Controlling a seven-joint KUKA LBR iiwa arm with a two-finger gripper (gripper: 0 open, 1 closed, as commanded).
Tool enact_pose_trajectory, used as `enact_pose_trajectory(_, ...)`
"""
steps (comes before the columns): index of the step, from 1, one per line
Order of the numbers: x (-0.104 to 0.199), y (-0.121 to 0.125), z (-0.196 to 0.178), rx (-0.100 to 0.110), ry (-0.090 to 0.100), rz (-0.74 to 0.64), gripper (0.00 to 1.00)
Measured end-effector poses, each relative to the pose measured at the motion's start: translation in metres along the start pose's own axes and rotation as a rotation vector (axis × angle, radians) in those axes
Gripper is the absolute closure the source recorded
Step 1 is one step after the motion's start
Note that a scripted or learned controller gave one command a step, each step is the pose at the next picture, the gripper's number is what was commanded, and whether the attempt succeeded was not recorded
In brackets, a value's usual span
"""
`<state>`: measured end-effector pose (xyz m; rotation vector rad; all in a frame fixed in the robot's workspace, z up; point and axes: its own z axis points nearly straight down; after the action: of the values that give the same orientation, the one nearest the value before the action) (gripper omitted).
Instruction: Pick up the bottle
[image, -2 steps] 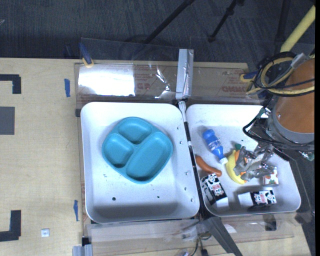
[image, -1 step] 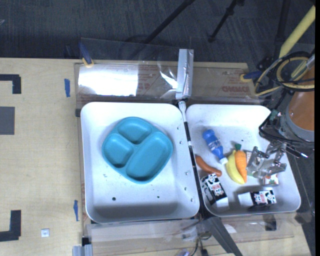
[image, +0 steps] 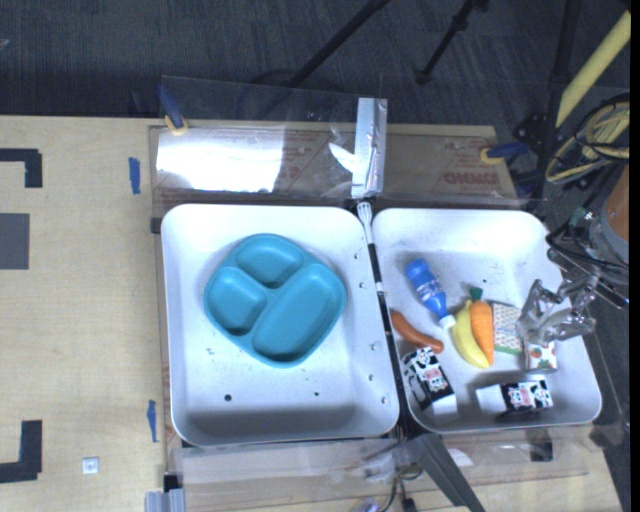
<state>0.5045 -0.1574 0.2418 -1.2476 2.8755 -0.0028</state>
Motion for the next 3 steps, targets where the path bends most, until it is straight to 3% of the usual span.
enact_pose_trajectory(1,0.0,0.0,0.0,0.0,0.0,0.0,0.0)
enact_pose_trajectory(2,-0.002,-0.001,-0.011,0.005,-0.006,0.002,1.0)
enact_pose_trajectory(3,-0.008,0.029,-0.023,-0.001,0.0,-0.373,1.0)
